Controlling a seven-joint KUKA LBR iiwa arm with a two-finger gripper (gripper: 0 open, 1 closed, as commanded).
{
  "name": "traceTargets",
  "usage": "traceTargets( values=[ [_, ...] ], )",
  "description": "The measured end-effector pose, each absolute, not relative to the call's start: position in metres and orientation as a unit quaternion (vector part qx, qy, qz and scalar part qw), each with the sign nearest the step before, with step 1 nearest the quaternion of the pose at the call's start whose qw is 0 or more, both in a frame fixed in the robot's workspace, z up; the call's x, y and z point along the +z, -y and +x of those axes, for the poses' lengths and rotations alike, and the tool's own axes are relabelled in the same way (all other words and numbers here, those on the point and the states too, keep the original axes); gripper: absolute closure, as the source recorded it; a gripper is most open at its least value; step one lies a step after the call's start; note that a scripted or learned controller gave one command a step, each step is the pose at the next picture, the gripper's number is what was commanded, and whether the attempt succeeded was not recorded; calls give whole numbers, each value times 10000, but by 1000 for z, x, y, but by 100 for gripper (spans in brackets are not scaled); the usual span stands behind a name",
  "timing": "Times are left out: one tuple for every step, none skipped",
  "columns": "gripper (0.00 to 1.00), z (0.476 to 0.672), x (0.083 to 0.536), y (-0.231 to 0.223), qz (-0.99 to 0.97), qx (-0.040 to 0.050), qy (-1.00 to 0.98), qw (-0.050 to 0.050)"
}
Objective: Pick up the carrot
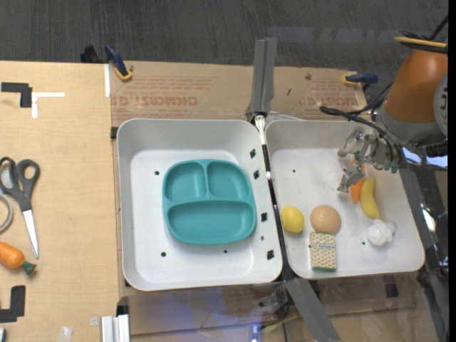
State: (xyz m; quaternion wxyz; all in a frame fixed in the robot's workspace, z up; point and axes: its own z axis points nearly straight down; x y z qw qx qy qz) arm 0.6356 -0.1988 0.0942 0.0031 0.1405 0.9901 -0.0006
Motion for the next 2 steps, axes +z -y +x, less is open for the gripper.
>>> traceTargets(
  values=[
    [100,638,106,199,1389,-15,-9903,72],
    [100,627,174,146,1595,2,-9872,34]
  ],
)
